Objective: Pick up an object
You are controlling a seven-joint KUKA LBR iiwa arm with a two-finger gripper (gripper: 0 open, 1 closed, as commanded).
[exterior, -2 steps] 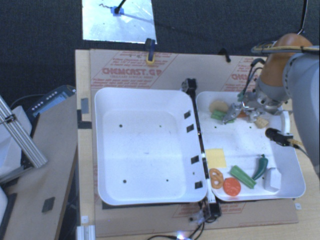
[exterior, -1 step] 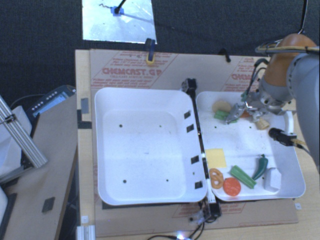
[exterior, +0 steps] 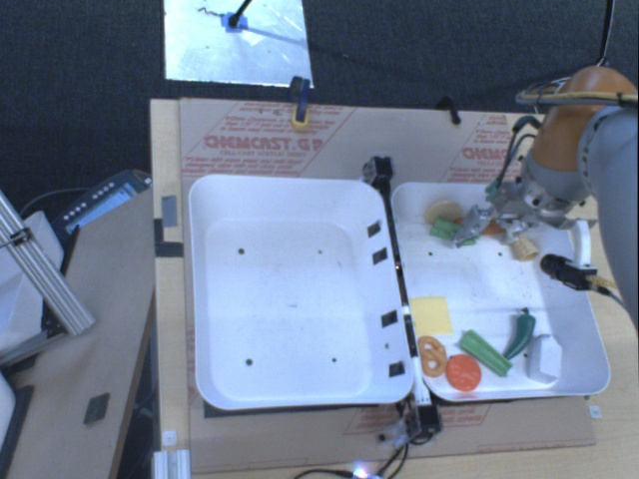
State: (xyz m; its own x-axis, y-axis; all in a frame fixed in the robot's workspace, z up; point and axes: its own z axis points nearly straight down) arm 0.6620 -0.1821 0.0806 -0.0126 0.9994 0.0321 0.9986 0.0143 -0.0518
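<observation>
I see end effector (exterior: 477,226) low over small green block (exterior: 444,230) in right white bin (exterior: 577,312). Grip unclear, can't tell. Nothing lifted yet.

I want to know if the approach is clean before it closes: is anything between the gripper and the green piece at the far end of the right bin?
Nothing visible stands between them. The gripper is down right beside the green piece, with a tan object just behind it and an orange bit on the arm's side.

yellow clamp (exterior: 300,118) on cardboard sheet (exterior: 260,138) — foil square (exterior: 237,28) behind
</observation>
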